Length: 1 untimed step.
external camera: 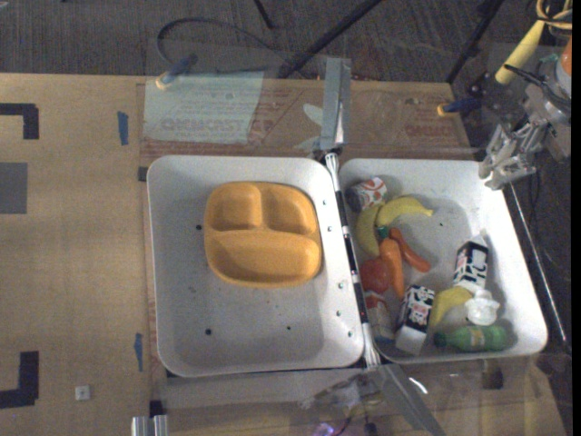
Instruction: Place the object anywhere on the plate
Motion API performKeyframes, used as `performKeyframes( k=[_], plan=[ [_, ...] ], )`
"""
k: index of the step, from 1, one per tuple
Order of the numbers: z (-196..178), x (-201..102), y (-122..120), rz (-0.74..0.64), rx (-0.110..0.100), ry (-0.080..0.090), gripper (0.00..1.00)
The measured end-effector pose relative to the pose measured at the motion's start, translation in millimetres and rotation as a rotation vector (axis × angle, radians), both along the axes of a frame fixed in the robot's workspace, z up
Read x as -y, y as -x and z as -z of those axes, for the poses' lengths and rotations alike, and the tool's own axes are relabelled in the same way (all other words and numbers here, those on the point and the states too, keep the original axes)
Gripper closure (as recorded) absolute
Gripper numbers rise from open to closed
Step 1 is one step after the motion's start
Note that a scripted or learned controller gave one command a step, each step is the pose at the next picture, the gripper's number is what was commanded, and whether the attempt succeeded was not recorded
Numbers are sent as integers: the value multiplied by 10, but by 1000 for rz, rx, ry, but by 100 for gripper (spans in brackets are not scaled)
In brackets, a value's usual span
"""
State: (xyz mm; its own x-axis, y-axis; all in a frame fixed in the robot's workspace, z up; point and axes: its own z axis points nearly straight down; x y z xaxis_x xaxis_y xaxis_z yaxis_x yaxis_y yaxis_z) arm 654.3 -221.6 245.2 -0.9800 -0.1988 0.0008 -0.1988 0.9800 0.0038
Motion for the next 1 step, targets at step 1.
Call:
performKeyframes(
  k=[1],
  plan=[
    [-9, 2, -3, 0, 2, 0, 0]
  ],
)
